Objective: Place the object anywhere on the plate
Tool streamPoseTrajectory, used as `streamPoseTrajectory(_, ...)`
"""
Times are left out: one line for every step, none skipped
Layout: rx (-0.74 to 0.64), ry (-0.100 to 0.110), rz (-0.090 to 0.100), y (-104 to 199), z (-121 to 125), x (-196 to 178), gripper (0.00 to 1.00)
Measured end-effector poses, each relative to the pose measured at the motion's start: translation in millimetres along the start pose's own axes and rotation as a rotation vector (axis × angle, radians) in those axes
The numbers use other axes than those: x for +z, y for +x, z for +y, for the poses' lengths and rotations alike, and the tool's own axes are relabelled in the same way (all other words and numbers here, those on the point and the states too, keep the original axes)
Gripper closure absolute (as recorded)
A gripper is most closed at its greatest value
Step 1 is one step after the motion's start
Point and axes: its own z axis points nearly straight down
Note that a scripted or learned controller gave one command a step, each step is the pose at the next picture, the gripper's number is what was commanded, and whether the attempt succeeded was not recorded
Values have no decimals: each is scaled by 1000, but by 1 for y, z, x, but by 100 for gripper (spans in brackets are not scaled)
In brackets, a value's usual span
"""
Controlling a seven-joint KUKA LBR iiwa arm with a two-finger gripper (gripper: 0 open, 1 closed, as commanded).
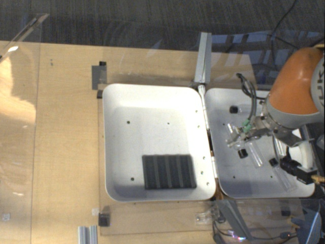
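From above, two white bins sit side by side on the wooden bench. The left bin holds a dark ribbed rectangular plate lying flat near its front wall. Over the right bin hangs the arm, its gripper low above the floor. A small black object lies near the back, apart from the gripper.

Arm: one, grey with orange band, entering from the right edge, bent downward. Wrist: beneath the orange band, angled left. Gripper: pointed down and left, low; state of jaws not discernible.
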Motion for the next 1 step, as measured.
streamPoseTrajectory(-8, 2, 1, 89, 62, 22, 100)
